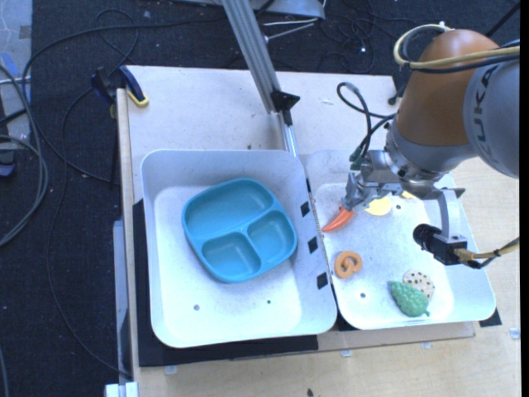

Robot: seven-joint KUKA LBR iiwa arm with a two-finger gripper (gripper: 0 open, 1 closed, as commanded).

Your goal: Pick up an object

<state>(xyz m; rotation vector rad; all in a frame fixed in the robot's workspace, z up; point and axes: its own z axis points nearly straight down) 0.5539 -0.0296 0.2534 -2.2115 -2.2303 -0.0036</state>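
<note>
My gripper (354, 205) hangs over the upper left corner of the right bin (463, 304), fingers pointing down. An orange toy carrot (336, 220) has its thick end pinched between the fingertips, and its thin tip slants down-left toward the bin's left wall. In the same bin lie a yellow piece (378, 208) just right of the gripper, an orange pretzel-like ring (348, 264), a speckled cookie (420, 282) and a green leafy toy (409, 298).
The left bin (165, 304) holds a blue three-compartment plate (239, 229). A slanted metal pole (256, 48) comes down to the bench between the bins. A black sensor on a bracket (436, 242) and cables hang at the arm's right.
</note>
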